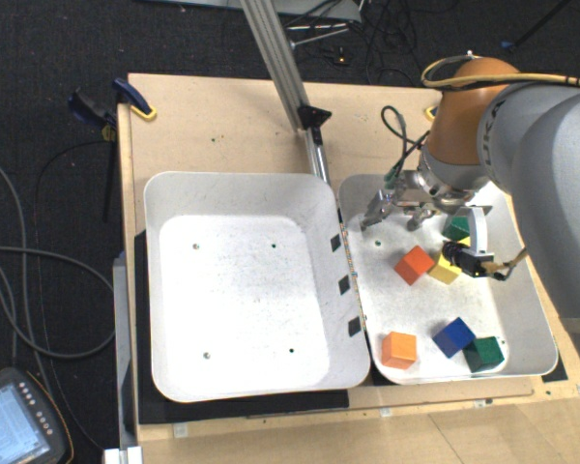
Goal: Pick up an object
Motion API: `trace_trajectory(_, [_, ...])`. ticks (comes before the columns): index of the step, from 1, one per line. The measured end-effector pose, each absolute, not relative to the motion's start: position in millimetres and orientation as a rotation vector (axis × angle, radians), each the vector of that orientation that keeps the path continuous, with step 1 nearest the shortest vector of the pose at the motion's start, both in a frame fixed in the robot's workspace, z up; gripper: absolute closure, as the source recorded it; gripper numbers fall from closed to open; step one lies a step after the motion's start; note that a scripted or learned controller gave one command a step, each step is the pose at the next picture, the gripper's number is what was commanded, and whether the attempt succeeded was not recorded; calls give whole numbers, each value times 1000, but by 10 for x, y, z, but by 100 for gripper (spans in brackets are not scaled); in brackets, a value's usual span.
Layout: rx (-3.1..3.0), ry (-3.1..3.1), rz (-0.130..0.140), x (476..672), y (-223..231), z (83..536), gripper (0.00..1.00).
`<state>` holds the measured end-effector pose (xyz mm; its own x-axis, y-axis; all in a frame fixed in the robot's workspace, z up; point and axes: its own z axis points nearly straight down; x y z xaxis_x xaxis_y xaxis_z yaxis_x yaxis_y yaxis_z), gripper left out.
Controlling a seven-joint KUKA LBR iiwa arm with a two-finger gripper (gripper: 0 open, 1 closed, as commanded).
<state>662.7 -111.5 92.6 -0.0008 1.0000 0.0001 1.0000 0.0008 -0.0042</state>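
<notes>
A: Logging the arm first. Where is it sitting?

B: The grey arm with the orange band [469, 124] is reaching in from 3 o'clock, hanging over the right shallow white plastic bin [527, 351]. Its metal pincer [398, 208] is hovering above that bin's 11 o'clock corner, over bare floor.

A: Is the pincer released or clenched?

B: Cannot tell; the wrist and cables are crowding it. Nothing is showing between its tips.

A: And the things to pick?

B: All are lying in the right bin. An orange-red block [415, 264] is sitting near the bin's centre, with a small yellow block [445, 271] just beside it at 3 o'clock. A small green block [455, 228] is lying at 12 o'clock from the yellow one, partly under the wrist hardware. Toward 6 o'clock, an orange cube [399, 349] is resting near the bin's front edge; a blue cube [453, 336] and a dark green cube [484, 353] are touching each other further round at 4 o'clock.

A: The other bin?

B: The left shallow white plastic bin [164, 259] is lying alongside on the wooden counter [222, 114].
</notes>
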Motion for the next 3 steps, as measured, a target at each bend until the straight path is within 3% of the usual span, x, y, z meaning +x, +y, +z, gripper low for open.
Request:
trace_trajectory(1, [-2223, -2223, -2, 6644, -1118, 1062, 100])
trace_trajectory(3, [-2225, -2229, -7, 6684, -1189, 2212, 100])
